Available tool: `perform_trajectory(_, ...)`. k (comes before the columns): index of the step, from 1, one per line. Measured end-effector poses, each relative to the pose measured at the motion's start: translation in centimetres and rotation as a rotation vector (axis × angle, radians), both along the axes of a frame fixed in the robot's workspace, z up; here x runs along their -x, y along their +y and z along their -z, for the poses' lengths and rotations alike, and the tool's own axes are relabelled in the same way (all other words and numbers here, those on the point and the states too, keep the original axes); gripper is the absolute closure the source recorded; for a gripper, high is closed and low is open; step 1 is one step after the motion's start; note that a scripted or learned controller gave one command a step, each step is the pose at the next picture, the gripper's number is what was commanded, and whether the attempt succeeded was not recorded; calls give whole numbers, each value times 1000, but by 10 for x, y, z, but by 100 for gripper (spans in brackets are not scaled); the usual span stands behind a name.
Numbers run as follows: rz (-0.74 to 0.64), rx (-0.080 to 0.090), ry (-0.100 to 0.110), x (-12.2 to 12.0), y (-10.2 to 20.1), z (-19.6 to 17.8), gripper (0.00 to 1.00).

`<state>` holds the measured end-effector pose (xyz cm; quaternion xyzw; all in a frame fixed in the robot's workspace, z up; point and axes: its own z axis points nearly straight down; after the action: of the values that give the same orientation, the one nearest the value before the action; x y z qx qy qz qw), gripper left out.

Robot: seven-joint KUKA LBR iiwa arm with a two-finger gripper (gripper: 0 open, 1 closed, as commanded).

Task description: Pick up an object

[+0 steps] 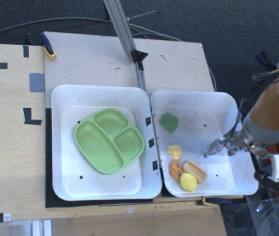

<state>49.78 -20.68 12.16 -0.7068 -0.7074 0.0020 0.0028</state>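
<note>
A grey robot arm (pixel 267 119) with an orange band reaches in from the right over the right bin (pixel 188 98) of two shallow white bins set side by side on a bench (pixel 11 141). Its gripper (pixel 214 149) hangs low above the bin's right half, over bare floor; how wide the tool stands cannot be told from this angle, and nothing is seen in its grasp. The objects on offer lie to its left: a small green lump (pixel 169 122) near the bin's upper left, and a cluster toward the lower left made up of a pale yellow piece (pixel 175 152), an orange ring (pixel 175 169), a tan bread-like roll (pixel 194 171) and a yellow lemon (pixel 188 182), the last three touching or nearly so. The roll is the nearest item to the gripper yet lies apart from it. In the left bin (pixel 60 132), a green divided plate (pixel 109 140) rests tilted across the floor.
</note>
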Motion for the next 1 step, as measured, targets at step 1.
perform_trajectory(1, -1, 2, -6, 0, 0, 33, 0)
